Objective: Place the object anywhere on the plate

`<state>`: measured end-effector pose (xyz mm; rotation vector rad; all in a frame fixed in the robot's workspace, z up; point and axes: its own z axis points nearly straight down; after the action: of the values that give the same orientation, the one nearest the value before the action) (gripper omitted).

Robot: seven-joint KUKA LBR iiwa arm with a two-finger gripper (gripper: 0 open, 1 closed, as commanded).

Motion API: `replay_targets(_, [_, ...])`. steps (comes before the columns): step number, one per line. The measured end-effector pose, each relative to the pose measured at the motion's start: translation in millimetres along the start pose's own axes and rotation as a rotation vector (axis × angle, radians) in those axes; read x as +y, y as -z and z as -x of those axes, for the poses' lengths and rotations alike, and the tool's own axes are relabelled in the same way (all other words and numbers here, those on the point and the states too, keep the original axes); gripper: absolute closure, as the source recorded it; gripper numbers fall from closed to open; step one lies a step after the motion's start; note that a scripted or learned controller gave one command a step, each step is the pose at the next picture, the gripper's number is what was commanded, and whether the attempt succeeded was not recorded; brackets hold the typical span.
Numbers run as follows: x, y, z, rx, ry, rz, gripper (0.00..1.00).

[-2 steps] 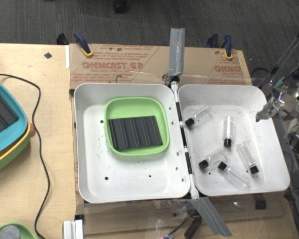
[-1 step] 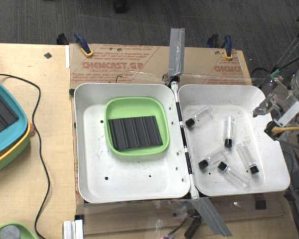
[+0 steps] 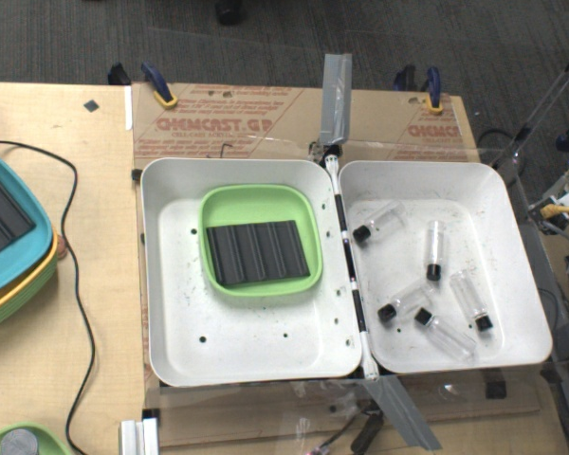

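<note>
A green square plate (image 3: 261,209) sits in the left white bin (image 3: 171,330), toward its back. A dark ribbed insert (image 3: 258,252) lies on the plate. In the right white bin (image 3: 512,349) lie several clear plastic vials with black caps: one near the back left (image 3: 377,224), one upright in the middle (image 3: 434,249), one at the right (image 3: 471,300), and two near the front (image 3: 405,305) (image 3: 443,330).
A cardboard sheet (image 3: 218,117) held by blue and yellow clamps (image 3: 159,85) lies behind the bins. Stacked teal and yellow dishes (image 3: 19,254) rest on the wooden bench at the far left, with a black cable (image 3: 76,282) running past them.
</note>
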<state>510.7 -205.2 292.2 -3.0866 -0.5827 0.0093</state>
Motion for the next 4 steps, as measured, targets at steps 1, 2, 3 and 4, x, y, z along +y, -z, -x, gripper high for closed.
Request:
replay_targets(1, [-24, -34, -6, 0.000, -0.169, -0.001, 0.00])
replay_targets(2, [-48, -49, -12, -0.001, -0.169, -0.001, 0.00])
replay_targets(3, [-72, -50, -13, 0.000, -0.169, -0.001, 0.00])
replay_targets(4, [-82, -39, -1, 0.000, -0.170, -0.002, 0.00])
